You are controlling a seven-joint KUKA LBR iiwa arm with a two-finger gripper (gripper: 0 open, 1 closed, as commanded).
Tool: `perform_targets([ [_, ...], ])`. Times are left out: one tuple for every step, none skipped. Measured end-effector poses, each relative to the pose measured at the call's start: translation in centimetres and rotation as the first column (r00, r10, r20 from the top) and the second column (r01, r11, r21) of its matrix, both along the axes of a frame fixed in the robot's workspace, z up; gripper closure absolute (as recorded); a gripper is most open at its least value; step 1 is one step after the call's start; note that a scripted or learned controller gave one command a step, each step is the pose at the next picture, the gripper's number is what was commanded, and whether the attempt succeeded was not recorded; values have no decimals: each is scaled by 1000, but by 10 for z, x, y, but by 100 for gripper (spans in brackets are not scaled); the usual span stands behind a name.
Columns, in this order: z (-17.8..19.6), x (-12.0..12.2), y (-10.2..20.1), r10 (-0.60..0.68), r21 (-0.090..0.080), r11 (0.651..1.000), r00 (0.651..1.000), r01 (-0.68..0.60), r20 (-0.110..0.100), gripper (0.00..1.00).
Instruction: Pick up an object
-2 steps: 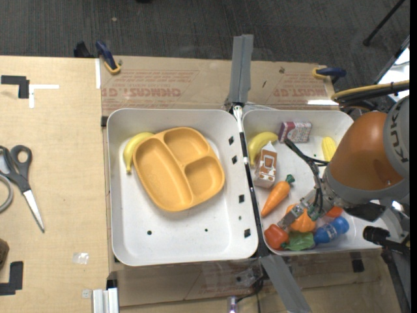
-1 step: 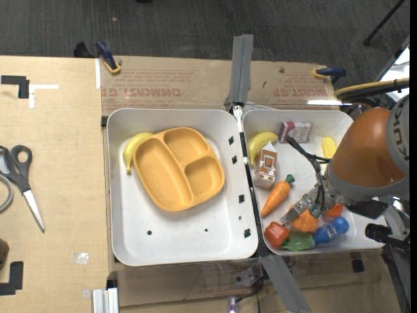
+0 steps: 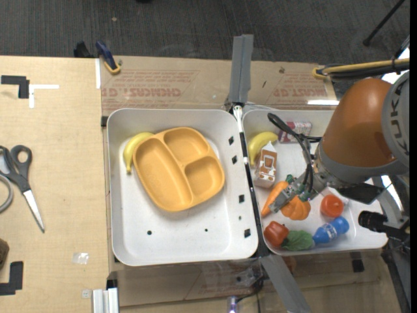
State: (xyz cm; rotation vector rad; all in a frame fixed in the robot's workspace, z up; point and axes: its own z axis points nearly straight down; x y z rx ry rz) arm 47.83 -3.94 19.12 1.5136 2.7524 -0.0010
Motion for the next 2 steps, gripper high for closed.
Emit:
perform_targets([
  [43, 7, 67, -41, -1, 999, 999, 41, -1, 100],
  [1, 2, -3, 160, 0, 987, 987, -160, -3, 100],
])
